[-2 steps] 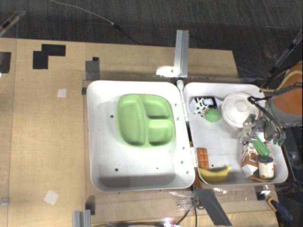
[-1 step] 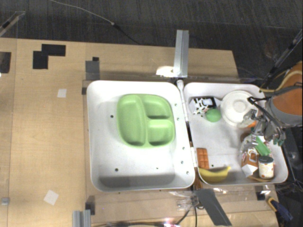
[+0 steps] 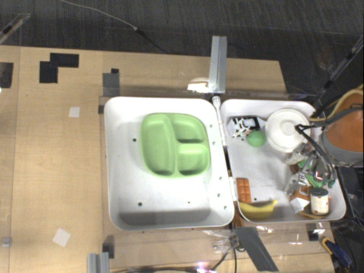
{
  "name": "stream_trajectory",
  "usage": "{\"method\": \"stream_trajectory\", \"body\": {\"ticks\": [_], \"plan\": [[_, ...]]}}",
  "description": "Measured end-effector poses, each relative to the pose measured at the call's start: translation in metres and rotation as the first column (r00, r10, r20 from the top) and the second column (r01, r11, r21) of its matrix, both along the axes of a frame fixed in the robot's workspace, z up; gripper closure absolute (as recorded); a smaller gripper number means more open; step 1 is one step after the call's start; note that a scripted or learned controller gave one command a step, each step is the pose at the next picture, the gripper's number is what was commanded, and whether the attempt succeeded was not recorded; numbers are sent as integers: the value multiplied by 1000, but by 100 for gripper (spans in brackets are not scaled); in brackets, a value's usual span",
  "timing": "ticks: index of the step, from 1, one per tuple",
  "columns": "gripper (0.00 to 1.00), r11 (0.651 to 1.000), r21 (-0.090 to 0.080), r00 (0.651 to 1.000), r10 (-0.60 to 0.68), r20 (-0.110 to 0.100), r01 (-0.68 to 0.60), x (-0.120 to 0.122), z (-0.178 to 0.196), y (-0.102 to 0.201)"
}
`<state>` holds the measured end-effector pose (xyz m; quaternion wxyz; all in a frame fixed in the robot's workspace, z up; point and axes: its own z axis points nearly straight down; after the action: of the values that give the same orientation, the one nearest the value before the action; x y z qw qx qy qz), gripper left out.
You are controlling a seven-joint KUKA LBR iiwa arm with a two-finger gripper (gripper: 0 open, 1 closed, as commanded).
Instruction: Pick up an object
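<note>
While the gripper [image 3: 304, 169] hangs low near the right bin's [image 3: 261, 162] right edge, finger state unclear, a small jar [image 3: 319, 201] stands just below it in the front right corner; a banana [image 3: 259, 208] lies along the front edge.

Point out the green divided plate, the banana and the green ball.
green divided plate [image 3: 173, 144]: camera view, on the ridge between its compartments.
banana [image 3: 257, 209]: camera view, mid-length of the fruit.
green ball [image 3: 256, 139]: camera view, centre of its top.
</note>
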<state>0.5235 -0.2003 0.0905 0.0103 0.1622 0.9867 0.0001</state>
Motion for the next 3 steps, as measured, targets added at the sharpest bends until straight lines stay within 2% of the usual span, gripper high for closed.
{"method": "stream_trajectory", "body": {"ticks": [1,2,3], "plan": [[0,995,2,995,-105,2,105,-29,0,-3],[0,975,5,975,-222,1,222,-29,0,-3],[0,973,4,973,-230,1,230,-29,0,-3]]}}
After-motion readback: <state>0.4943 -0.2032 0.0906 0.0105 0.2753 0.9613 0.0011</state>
